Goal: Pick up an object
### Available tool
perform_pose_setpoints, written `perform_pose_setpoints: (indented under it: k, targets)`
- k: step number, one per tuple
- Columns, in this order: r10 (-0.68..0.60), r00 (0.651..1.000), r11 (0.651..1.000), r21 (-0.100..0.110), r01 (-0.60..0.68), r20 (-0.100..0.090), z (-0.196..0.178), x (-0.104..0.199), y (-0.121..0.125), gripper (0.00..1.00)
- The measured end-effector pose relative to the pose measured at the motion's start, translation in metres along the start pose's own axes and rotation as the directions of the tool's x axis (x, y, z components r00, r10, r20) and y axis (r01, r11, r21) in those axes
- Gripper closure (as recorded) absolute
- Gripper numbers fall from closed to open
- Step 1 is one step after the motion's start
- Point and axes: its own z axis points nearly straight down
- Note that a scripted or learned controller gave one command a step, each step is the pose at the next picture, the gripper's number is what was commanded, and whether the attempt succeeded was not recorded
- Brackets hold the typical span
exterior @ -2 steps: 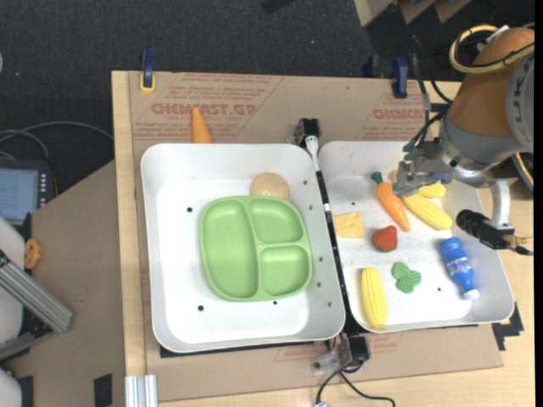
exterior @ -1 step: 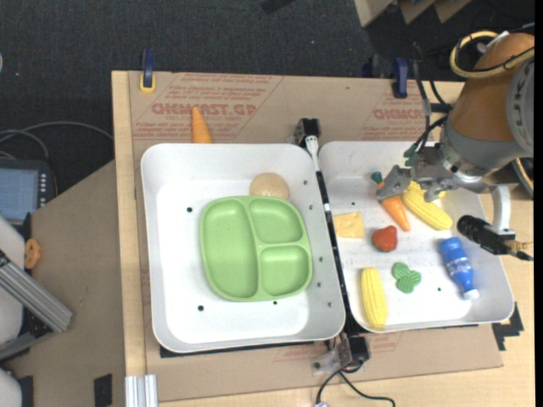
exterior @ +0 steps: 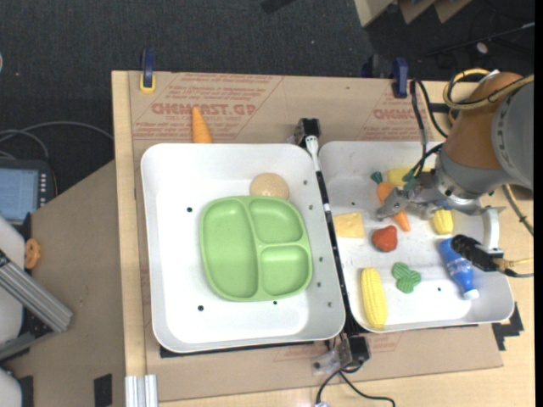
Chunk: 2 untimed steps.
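Note:
My gripper (exterior: 399, 208) is low over the upper middle of the right bin (exterior: 484, 308), reaching in from the right. Small toy foods crowd around it: an orange piece (exterior: 401, 222) just below its tip, another orange piece (exterior: 383, 190) to its upper left, and a yellow pepper (exterior: 398, 176) above it. A red tomato (exterior: 385, 239) lies a little below and left of the tip. A yellow piece (exterior: 442, 221) sits to the right, under the wrist. The arm hides whatever lies beneath it.
The right bin also holds a cheese slice (exterior: 348, 225), corn cob (exterior: 372, 296), green broccoli (exterior: 405, 277) and blue bottle (exterior: 458, 269). A green divided plate (exterior: 254, 247) and beige ball (exterior: 269, 186) occupy the left bin (exterior: 170, 185). A carrot (exterior: 199, 125) lies on the bench behind.

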Motion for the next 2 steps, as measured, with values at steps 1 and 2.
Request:
perform_pose_setpoints:
  k: [1, 2]
  targets:
    - [0.002, 1.000, 1.000, 0.027, -0.002, 0.002, -0.0026, 0.0224, 0.0660, 0.00]
    - [0.002, 1.000, 1.000, 0.026, -0.002, 0.003, -0.0111, 0.0211, 0.0637, 1.00]
